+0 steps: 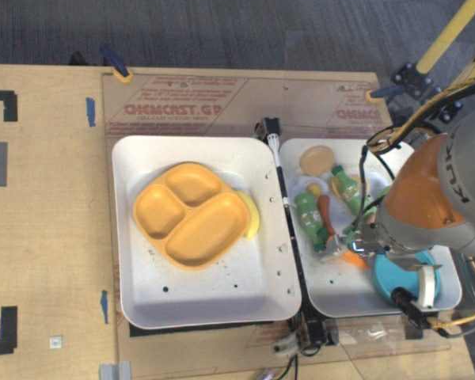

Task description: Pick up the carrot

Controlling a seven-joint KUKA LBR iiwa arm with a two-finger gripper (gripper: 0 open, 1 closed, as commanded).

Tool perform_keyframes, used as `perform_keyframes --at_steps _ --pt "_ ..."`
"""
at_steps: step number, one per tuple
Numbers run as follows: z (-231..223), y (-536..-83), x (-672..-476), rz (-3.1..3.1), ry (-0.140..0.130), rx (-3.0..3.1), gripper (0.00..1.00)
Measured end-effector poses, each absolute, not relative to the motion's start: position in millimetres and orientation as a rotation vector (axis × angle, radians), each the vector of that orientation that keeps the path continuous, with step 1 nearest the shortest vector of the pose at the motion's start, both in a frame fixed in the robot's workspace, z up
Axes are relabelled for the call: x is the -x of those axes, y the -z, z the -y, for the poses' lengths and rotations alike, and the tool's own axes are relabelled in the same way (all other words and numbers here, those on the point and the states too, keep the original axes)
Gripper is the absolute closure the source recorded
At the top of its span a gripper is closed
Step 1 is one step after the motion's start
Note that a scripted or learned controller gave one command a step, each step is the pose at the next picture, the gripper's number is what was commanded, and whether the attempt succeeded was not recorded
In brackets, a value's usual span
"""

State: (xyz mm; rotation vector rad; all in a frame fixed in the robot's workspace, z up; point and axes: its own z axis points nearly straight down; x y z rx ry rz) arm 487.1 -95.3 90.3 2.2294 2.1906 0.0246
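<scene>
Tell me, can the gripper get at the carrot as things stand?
Probably yes. The gripper sits right at the carrot, whose top is uncovered, though a green bottle crowds its left side.

Fixed overhead camera, slanted down, both bins (pixel 198 307)

- Even, fairly bright overhead light, no hard shadows.
- Soft glare on the left white bin (pixel 142 291) and its rim.
- Slightly soft focus throughout; small items look smeared.
</scene>
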Motion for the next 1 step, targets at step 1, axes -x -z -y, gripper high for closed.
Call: perform_keyframes --at_steps 1 --pt "96.9 -101.9 -488.3 -2.187 -0.024 -2.225 1.00"
